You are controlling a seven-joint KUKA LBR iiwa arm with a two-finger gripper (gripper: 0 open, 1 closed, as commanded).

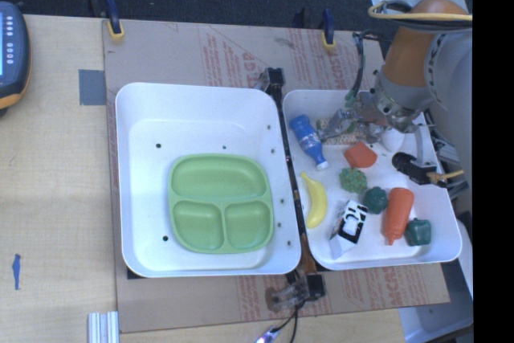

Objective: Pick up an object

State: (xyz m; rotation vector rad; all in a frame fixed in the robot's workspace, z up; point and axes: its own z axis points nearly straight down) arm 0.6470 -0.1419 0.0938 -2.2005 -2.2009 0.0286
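The right bin (450, 241) holds several small objects. A blue bottle (308, 140) lies near its left wall, with a yellow banana (316, 202) just below it. A red-orange piece (361, 155), a green broccoli (352, 179), a dark green ball (375, 198), an orange carrot (397, 214), a small green piece (418, 232) and a black-and-white carton (349, 222) fill the middle and front. My gripper (339, 124) hangs low over the bin's back part, between the bottle and the red-orange piece. I see nothing held in it.
The left bin (136, 173) holds a green divided plate (221, 203). A black clamp (275, 79) sits where the two bins meet at the back. The grey arm (418, 60) covers the right bin's back right corner.
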